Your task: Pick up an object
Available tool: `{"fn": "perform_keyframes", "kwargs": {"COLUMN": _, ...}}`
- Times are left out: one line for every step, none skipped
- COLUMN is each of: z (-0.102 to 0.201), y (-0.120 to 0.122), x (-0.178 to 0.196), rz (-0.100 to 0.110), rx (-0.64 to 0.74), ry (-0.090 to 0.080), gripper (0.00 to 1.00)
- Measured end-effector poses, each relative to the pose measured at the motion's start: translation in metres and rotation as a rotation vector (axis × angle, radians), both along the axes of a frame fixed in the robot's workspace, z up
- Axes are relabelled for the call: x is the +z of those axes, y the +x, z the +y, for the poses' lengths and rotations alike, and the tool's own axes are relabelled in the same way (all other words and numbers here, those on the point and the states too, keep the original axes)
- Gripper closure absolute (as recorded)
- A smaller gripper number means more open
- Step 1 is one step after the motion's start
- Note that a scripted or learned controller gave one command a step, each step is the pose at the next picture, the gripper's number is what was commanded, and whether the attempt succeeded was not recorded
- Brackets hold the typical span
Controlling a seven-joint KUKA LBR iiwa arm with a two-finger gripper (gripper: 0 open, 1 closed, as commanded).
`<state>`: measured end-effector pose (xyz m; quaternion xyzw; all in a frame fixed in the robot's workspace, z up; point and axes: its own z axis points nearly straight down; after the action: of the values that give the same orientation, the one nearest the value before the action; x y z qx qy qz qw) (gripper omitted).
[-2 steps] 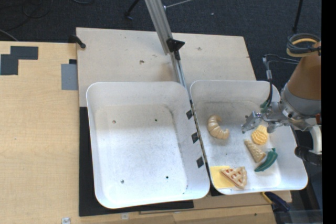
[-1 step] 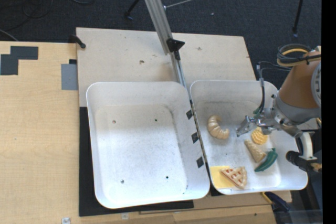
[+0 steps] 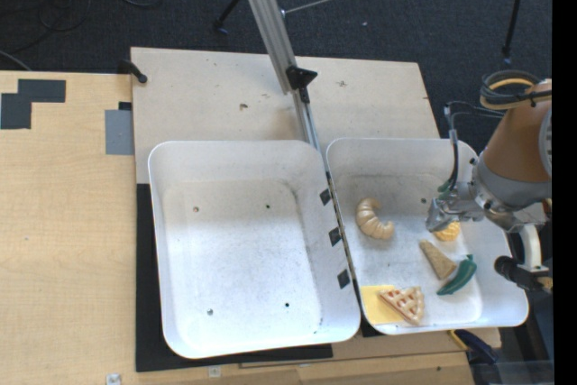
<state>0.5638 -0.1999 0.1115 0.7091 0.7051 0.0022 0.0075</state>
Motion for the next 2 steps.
{"fn": "perform_keyframes", "kwargs": {"z": -0.007, "y": 0.006, "x": 0.047, "rz": 0.012, "rx": 0.006, "ry": 0.007, "gripper": 1.00}}
{"fn": "perform_keyframes", "kwargs": {"z": -0.004, "y": 0.016, "x": 0.105, "rz": 0.009, "rx": 0.008, "ry": 0.006, "gripper": 1.00}}
